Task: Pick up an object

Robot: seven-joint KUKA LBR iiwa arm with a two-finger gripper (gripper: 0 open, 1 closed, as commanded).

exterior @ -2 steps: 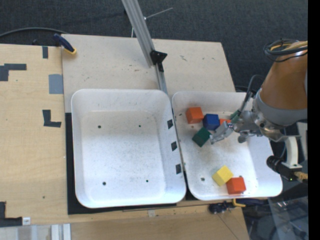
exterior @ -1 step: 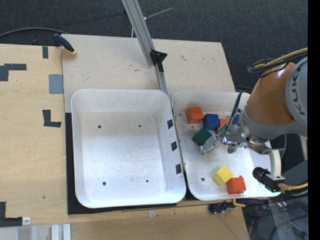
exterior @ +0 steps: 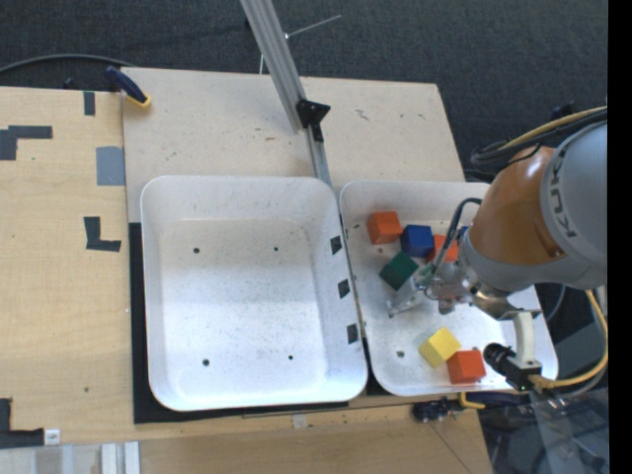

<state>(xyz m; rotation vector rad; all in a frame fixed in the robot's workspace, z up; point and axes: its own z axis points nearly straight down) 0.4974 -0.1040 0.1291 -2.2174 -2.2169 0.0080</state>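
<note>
My gripper [exterior: 420, 302] hangs low over the right bin [exterior: 400, 378], just below and to the right of a green cube [exterior: 398, 270]. It stands open, and I see nothing between its fingers. Behind the green cube lie a blue cube [exterior: 417, 239] and an orange cube [exterior: 384, 227]. A red piece [exterior: 449, 249] peeks out beside the wrist, partly hidden by it. A yellow cube [exterior: 439, 346] and an orange-red cube [exterior: 465, 365] sit near the bin's front right corner.
The left bin [exterior: 158, 265] stands beside the right one, their rims touching. A metal post [exterior: 281, 57] slants up from between the bins. The arm's orange band [exterior: 518, 215] covers the right bin's right side. Cables run along the bench's right edge.
</note>
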